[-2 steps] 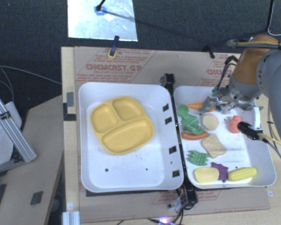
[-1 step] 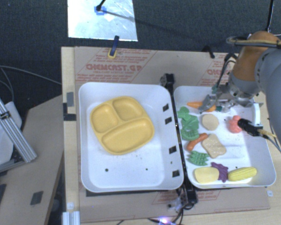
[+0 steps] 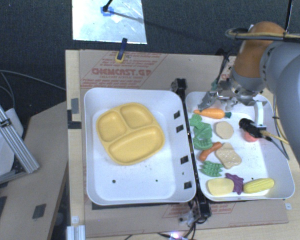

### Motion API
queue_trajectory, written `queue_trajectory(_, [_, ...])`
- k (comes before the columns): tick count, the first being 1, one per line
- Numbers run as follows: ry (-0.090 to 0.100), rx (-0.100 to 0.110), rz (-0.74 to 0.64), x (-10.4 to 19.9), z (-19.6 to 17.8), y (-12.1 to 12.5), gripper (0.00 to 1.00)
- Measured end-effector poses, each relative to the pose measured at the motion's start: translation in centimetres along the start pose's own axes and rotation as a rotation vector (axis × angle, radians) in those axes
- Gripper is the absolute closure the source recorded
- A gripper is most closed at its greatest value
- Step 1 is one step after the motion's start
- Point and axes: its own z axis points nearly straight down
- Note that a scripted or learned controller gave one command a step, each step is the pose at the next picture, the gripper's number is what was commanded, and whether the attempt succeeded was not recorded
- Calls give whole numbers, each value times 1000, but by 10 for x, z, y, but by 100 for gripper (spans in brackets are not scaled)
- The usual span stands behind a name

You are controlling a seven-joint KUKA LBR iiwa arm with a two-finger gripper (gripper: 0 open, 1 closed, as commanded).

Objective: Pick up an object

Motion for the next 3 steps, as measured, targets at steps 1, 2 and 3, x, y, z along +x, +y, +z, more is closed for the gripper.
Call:
queue_trajectory(1, [-1,2,11,-12,32,-37,0])
queue_trajectory(2, [-2,4,12,10,31,-119,0])
queue_trajectory(3, [-7,-2,13,-86,31,-74,0])
